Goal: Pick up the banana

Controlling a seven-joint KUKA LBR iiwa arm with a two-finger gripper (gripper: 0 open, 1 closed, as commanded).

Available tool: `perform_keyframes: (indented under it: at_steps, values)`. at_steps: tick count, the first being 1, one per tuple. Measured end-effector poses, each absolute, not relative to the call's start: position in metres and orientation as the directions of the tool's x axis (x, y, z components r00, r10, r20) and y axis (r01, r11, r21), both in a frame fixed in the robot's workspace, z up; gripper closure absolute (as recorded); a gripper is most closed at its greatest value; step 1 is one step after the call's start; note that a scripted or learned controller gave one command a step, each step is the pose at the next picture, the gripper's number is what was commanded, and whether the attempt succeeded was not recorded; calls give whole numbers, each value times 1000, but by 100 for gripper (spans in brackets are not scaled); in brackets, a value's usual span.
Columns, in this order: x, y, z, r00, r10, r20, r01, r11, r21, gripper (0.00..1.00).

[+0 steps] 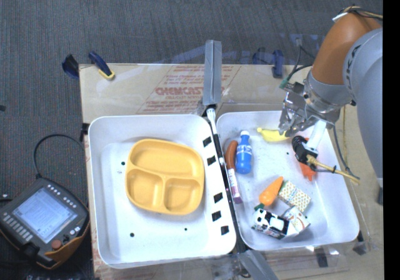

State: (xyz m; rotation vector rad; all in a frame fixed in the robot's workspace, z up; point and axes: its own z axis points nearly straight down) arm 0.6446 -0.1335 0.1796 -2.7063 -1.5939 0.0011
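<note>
The banana is small and yellow and lies near the back of the right bin, just right of a blue bottle. My gripper hangs over the banana's right end, its fingers pointing down and close to the fruit. The right end of the banana is hidden behind the fingers. Nothing is visibly lifted.
Right bin: a blue bottle, a red sausage, a marker, a carrot, a checkered box, a cow toy, and a brush and orange tool. Left bin: a yellow divided plate.
</note>
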Motion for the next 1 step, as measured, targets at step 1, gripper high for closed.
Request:
perform_keyframes:
  at_steps: [1]
  values:
    - [643,-82,223,645,764,-1,764,-645,-2,100]
